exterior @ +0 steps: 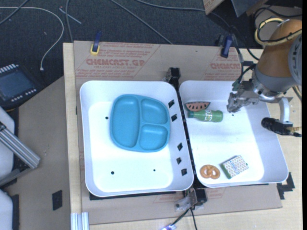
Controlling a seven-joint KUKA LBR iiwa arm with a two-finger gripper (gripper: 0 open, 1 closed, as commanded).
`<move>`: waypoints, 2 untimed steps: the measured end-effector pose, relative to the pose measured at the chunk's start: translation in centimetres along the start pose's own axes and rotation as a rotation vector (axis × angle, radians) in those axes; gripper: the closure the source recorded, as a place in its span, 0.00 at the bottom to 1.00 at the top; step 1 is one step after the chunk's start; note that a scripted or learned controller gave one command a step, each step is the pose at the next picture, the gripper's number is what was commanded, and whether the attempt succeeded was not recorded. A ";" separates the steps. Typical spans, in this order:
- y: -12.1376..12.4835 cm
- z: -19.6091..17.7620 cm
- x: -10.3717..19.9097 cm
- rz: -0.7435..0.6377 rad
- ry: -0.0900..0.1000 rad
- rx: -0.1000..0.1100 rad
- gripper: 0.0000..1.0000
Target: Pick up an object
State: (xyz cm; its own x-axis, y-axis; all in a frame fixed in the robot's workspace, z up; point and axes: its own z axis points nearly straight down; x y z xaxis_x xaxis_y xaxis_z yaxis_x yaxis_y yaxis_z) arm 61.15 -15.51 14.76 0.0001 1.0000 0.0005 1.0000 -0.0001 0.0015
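Here, claw (233,105) hovers near a green bottle (206,115) lying flat

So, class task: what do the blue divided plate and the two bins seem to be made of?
Blue divided plate: probably moulded plastic, with one even matte colour and soft rounded compartment ridges. Left bin and right bin: likely thin formed plastic, smooth plain white with rounded corners and shallow walls, though the view leaves that open.

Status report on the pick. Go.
Pincer over right bin, just right of green bottle, nothing seen in it. Watermelon slice touching bottle's far side. Pretzel and sponge at near edge, well apart.
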 end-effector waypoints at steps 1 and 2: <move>0.3 -4.6 0.6 -0.002 -0.002 -0.004 1.00; 1.4 -10.4 0.8 -0.002 -0.002 -0.004 1.00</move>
State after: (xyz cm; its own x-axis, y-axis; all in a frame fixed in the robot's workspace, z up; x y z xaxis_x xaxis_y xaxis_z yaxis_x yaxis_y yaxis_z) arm 62.48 -14.76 25.17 -0.0015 1.0000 -0.0013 1.0000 0.0015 0.0054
